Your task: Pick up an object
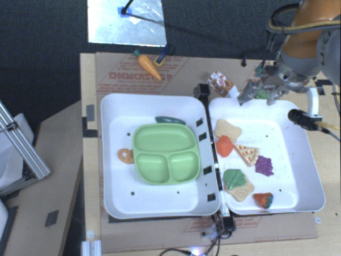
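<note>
Arm (311, 20): grey w/ orange band, comes in from the right, wrist over far right corner of right bin.
Jaws (261, 94): hover at far rim of right bin; two fingers spread apart, a small green thing (261, 94) seen betw. them, can't tell if gripped or just lying behind.
Right bin (298, 159): white, shallow; toy foods lie below jaws in the view, toward the near side.
Bread slice (227, 128): tan, nearest piece to jaws, below and left of them, apart from fingers.
Red piece (224, 146): just below bread, touching or nearly so.
Pizza wedge (247, 153): beside red piece, on the side toward the arm.
Grapes (264, 166): purple, just beside pizza, almost straight below jaws, well apart.
Sandwich (236, 182): green top on tan, nearer the front rim.
Strawberry (263, 199): red w/ dark end, at front rim, farthest from jaws in this bin.
Left bin (114, 143): left of jaws, holds green divided plate (166, 153); pretzel (126, 156) just beside plate's left edge; dark green item (170, 120) at plate's far edge.
Desk (181, 71): carrot (149, 66) lies outside bins, well left of jaws; small red-white packet (220, 82) just left of jaws, near the seam betw. bins.
</note>
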You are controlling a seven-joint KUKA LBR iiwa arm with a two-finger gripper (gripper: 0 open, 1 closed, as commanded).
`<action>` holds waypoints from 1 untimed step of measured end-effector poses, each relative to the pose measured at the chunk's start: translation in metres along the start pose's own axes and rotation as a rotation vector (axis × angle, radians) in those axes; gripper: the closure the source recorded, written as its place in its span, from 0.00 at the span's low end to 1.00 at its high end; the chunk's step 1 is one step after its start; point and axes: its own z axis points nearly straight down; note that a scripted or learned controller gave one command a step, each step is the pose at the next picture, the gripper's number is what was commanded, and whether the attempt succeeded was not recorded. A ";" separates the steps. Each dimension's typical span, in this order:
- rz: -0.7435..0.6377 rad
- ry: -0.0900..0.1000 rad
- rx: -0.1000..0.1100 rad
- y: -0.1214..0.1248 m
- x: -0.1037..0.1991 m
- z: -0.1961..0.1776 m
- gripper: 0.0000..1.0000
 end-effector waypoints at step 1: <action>-0.002 -0.001 -0.013 0.002 0.000 -0.008 0.00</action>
